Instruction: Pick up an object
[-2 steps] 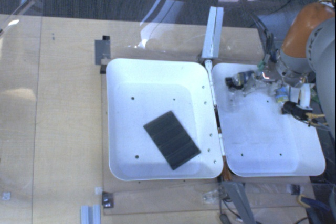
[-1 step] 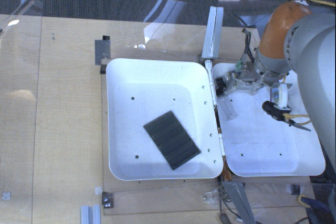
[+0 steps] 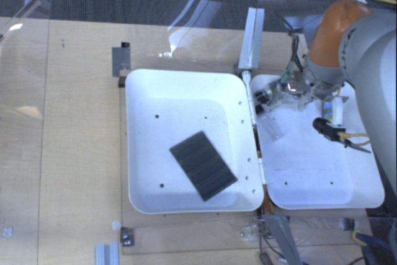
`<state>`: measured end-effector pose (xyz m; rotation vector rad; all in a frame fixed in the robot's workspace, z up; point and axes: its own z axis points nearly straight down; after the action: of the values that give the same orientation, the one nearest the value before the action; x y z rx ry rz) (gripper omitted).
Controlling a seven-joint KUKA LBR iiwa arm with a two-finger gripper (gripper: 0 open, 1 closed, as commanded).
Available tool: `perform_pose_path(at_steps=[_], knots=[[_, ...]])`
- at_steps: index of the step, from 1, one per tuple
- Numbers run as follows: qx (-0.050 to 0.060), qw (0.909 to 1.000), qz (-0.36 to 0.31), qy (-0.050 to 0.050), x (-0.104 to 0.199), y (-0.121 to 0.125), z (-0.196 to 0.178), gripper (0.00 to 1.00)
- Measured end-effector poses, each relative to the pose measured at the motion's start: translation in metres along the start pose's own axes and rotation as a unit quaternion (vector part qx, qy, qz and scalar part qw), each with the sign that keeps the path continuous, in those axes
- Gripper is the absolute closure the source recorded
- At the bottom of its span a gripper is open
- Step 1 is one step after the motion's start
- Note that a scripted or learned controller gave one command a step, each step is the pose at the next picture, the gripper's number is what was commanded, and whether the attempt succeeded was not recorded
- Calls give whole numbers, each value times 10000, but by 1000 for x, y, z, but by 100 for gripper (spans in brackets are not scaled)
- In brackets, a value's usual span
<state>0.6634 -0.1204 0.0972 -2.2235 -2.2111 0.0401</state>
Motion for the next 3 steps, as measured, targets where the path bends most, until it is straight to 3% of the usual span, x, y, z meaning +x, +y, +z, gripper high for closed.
perform_pose_path(at_steps=[1, 3], knots=[[-165, 9979, 614, 72, 20, -12, -140, 100], [-235, 9982, 540, 54, 23, -10, -163, 100]])
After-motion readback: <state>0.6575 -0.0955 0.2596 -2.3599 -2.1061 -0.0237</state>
